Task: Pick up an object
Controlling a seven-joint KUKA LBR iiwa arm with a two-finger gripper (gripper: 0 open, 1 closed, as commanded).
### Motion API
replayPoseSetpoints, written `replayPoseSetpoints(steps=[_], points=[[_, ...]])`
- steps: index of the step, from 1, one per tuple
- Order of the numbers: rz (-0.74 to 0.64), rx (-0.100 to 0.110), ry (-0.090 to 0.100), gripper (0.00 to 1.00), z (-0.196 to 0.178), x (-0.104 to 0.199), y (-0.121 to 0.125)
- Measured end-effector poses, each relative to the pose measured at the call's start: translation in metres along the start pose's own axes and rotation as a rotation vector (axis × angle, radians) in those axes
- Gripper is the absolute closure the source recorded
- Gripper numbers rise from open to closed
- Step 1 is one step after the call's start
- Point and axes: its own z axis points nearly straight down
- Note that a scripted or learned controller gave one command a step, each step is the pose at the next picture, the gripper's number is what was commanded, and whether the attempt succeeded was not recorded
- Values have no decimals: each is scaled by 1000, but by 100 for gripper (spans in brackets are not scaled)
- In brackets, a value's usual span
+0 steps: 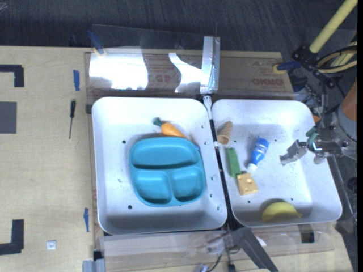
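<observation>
The right bin point(295, 115) holds a tan cone point(225, 132), a blue and white tube point(258, 151), a green stick point(233, 161), a yellow cheese wedge point(246, 183) and a yellow banana-like piece point(279, 210). My gripper point(306, 151) hangs over the right side of this bin, to the right of the tube and apart from it. Its fingers stand open with nothing between them. In the left bin point(110, 123) lie a blue divided tray point(167, 170) and an orange carrot point(170, 129) at the tray's far edge.
A clear plastic wall point(147, 67) and a metal post point(210, 64) stand behind the bins. Cables and a yellow rod point(337, 18) are at the upper right. A screwdriver point(71, 118) lies on the wooden bench to the left.
</observation>
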Motion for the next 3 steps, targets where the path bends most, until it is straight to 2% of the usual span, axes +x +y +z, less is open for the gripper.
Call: replayPoseSetpoints(steps=[1,2,3], points=[[189,5,0,0,85,23,69],[32,-4,-2,0,70,25,101],[153,-7,-1,0,143,14,108]])
